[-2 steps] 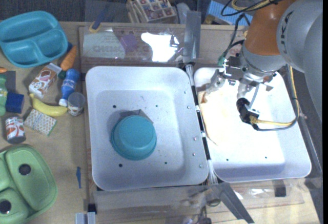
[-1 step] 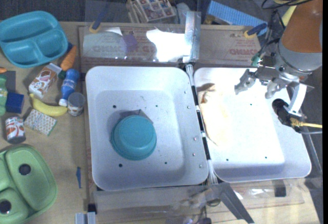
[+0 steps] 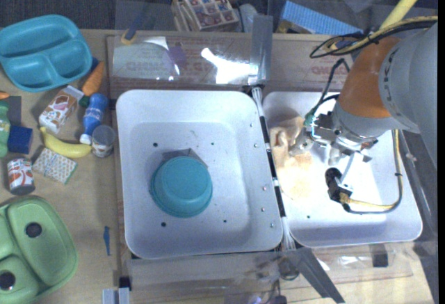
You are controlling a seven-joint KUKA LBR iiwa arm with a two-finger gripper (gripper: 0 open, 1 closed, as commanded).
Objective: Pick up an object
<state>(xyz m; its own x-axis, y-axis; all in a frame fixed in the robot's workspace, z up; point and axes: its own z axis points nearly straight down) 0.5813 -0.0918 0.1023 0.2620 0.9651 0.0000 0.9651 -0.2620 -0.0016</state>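
Right bin: pale, floppy cloth.

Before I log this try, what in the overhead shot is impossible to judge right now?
- Gripper: its tip is blurred against the pale object in the right bin; contact cannot be judged.
- Pale object: blurred, part covered by the arm; its kind is unclear.
- Grey patch behind the teal bowl in the left bin: mostly covered by the bowl.

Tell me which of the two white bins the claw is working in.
The right-hand shallow white bin, where the claw sits beside a beige soft object; the left bin holds a teal bowl.
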